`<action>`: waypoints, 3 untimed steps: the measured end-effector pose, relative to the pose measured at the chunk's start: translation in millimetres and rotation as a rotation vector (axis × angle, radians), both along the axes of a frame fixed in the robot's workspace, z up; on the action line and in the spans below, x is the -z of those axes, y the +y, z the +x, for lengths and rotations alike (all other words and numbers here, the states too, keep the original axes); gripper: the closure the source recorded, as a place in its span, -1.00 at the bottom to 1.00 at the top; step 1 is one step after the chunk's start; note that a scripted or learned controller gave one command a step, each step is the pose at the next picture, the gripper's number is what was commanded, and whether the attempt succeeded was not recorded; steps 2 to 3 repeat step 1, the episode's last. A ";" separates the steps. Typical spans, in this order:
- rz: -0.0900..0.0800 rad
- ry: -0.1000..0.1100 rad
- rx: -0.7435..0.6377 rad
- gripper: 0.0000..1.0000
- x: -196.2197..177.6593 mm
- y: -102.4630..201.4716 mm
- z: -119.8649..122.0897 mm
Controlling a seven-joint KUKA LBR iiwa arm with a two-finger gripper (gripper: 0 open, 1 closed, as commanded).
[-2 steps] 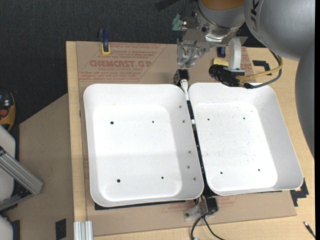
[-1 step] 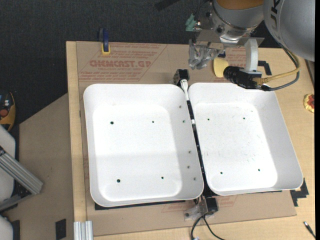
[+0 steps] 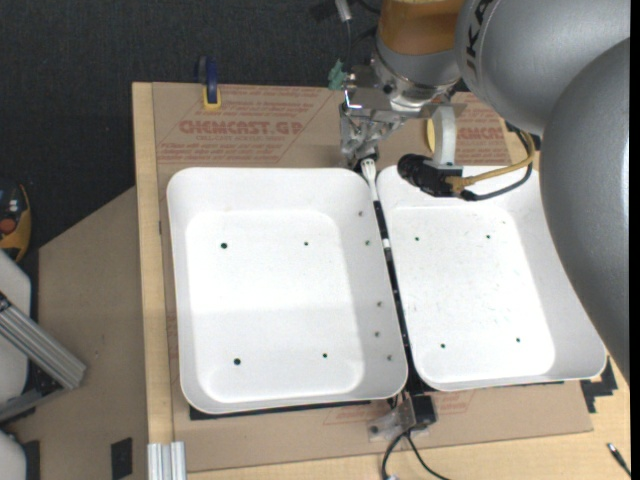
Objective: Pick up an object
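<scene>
Camera view, fixed above the bench, slanted look down. Two shallow white bins sit side by side on a brown board printed with red lettering: left bin (image 3: 190, 268) and right bin (image 3: 560, 338), their inner rims touching along a dark seam that runs from upper middle to lower middle. Each bin floor carries four small dark dots near its corners. No loose object can be made out on either bin floor, so where the thing to be picked up lies cannot be told from this picture. The arm (image 3: 560, 58) reaches in from the right, grey shell large in the upper right corner, orange band (image 3: 415, 8) above the wrist at the top edge. The gripper (image 3: 360, 153) hangs at the far end of the seam, just above the back rims where the two bins meet; its tip is small and dark against the board, and whether it is apart or together cannot be told, nor whether anything sits in it. A black cable fitting with a yellowish lead (image 3: 440, 176) lies over the back rim of the right bin, just beside the gripper. A blue and yellow clamp (image 3: 209, 80) grips the far edge of the board at upper left.
</scene>
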State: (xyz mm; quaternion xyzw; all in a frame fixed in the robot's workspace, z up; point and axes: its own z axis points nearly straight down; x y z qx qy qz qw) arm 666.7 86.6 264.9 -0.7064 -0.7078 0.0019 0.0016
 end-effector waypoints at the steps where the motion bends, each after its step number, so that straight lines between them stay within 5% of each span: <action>1: 0.001 -0.005 0.004 1.00 -33.0 -18.1 -19.7; 3: 0.001 -0.005 0.004 1.00 -33.0 -18.1 -19.7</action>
